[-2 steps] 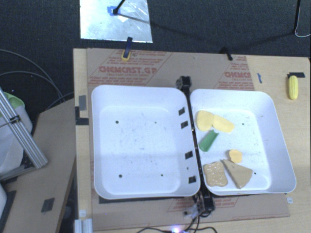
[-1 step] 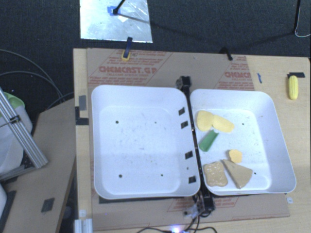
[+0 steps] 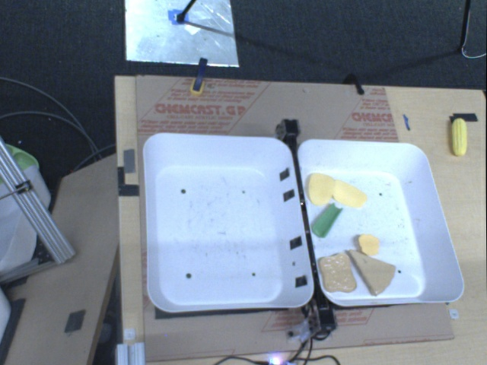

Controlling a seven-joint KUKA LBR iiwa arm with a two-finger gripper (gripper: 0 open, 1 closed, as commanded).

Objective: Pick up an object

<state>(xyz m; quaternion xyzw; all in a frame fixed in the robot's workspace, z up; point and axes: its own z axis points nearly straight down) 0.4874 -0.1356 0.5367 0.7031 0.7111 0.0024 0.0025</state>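
Note:
The right bin (image 3: 426, 204) holds several small objects. Two pale yellow pieces (image 3: 333, 191) lie side by side near its upper left. Just below them lies a green piece (image 3: 326, 220), slanted. A small yellow-orange lump (image 3: 369, 244) sits lower, toward the middle. A tan biscuit-like piece (image 3: 337, 273) and a tan wedge (image 3: 373, 271) lie next to each other at the bin's front edge.
The left bin (image 3: 221, 219) sits beside the right one, joined by a black hinge strip (image 3: 300, 211). A yellow object (image 3: 459, 136) lies on the bench at the far right. A shiny metal sheet (image 3: 181, 21) lies on the floor behind. Metal framing (image 3: 30, 204) stands at left.

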